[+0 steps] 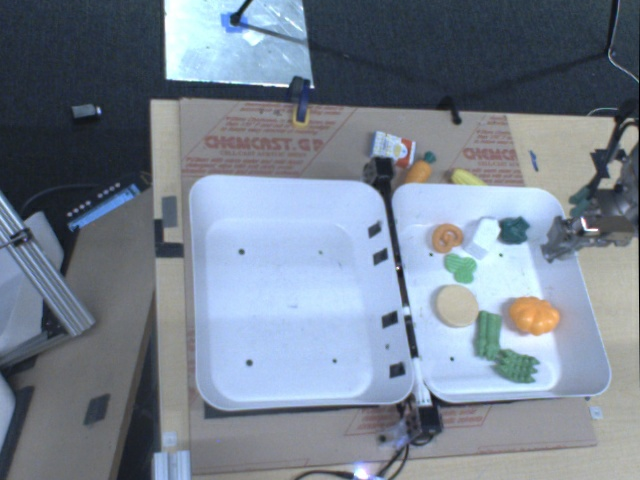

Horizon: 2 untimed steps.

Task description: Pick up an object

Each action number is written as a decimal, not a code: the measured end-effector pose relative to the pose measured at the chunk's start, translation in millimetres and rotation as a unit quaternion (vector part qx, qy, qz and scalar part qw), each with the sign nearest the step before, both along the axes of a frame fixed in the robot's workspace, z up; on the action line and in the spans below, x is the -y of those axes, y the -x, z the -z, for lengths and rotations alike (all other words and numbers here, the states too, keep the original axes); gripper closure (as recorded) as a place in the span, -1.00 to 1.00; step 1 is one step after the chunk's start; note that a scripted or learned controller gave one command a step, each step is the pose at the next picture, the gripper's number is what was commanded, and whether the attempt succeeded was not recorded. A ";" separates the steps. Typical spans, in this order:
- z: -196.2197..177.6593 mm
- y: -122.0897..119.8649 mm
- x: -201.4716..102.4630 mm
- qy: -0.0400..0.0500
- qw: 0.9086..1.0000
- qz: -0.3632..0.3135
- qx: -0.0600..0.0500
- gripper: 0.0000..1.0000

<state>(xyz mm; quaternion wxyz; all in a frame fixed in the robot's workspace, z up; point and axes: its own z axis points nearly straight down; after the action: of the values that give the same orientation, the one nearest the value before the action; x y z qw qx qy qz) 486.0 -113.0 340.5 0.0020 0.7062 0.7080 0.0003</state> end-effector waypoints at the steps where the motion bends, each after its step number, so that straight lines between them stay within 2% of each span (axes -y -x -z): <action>1: -201.8 -92.6 19.1 0.001 1.000 -0.002 0.007 1.00; 2: -156.2 -152.4 80.6 0.000 1.000 0.000 0.003 1.00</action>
<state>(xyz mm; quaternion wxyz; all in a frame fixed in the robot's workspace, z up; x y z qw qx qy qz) 638.5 -193.6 496.7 0.0046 0.7064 0.7078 0.0022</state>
